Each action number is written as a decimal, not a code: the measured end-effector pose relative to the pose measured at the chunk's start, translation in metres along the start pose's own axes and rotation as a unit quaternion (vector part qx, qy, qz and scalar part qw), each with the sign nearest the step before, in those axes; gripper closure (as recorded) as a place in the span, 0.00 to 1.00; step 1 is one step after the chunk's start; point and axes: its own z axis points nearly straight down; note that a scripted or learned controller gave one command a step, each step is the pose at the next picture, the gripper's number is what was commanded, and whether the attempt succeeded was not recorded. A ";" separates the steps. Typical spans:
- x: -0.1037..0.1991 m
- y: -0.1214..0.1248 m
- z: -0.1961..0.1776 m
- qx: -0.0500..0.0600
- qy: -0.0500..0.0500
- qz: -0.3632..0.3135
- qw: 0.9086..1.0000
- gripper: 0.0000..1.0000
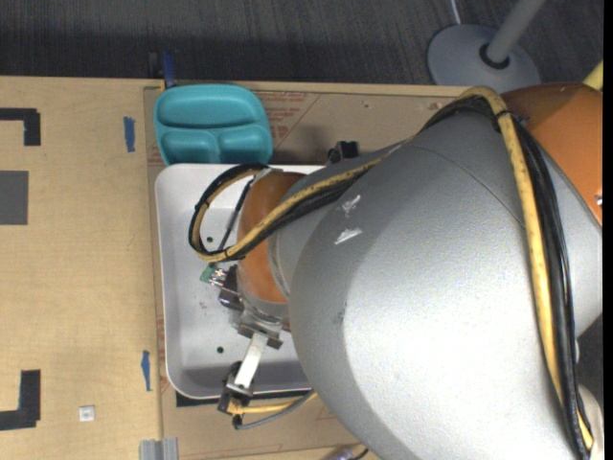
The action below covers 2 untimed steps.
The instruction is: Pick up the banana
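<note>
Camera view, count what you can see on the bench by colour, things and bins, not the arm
Teal: 1, the moulded teal tray beside the bin's far edge
White: 1, the white bin under the arm
Total: 2
The grey arm hides much of the bench, so this count covers the exposed part alone.

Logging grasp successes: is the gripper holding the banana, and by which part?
Cannot be told: the arm hangs over the white bin, covering whatever lies beneath.

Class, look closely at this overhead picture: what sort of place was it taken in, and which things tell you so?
Probably a robotics lab or test cell. A large grey robot arm reaches over a shallow white bin on a cardboard-covered bench marked with blue tape; a teal moulded tray sits beside it.
</note>
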 end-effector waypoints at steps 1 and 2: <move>0.000 0.000 0.000 0.000 0.000 0.001 1.000 1.00; 0.000 0.000 0.000 0.000 0.000 -0.015 1.000 1.00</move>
